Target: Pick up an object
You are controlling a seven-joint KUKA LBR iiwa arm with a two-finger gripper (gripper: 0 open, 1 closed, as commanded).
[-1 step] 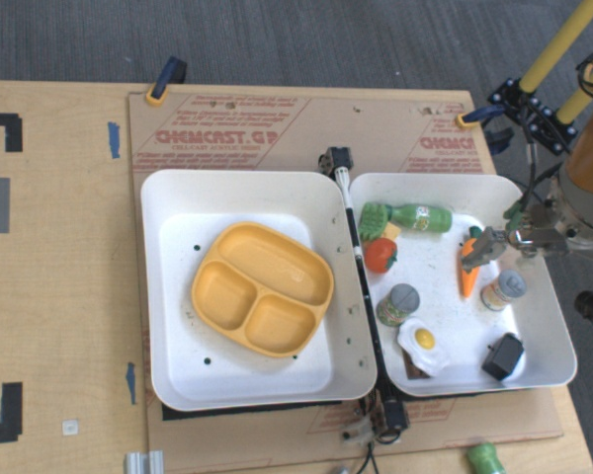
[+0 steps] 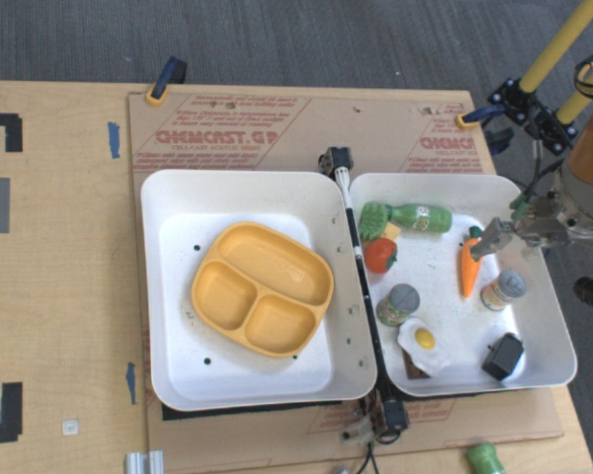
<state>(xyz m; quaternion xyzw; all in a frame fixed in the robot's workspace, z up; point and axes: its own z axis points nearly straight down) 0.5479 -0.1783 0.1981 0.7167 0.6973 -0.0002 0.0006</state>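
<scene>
The right bin (image 2: 561, 349) holds a green bottle (image 2: 421, 218), a leafy green toy (image 2: 375, 221), a red tomato-like toy (image 2: 380, 255), an orange carrot (image 2: 468, 271), a grey can (image 2: 400, 302), a fried egg toy (image 2: 422, 342), a small jar (image 2: 502, 290) and a black block (image 2: 503, 355). My gripper (image 2: 496, 237) reaches in from the right edge, low over the bin's right side, its tip just beside the carrot's top end. Nothing visibly hangs from it.
The left bin (image 2: 166, 265) holds a yellow divided plate (image 2: 262, 289). A black clip (image 2: 336, 158) sits where the two bins meet at the back. Off the bins, a green object (image 2: 484, 456) lies at the bottom right. A yellow pole with clamps (image 2: 534, 107) stands at the upper right.
</scene>
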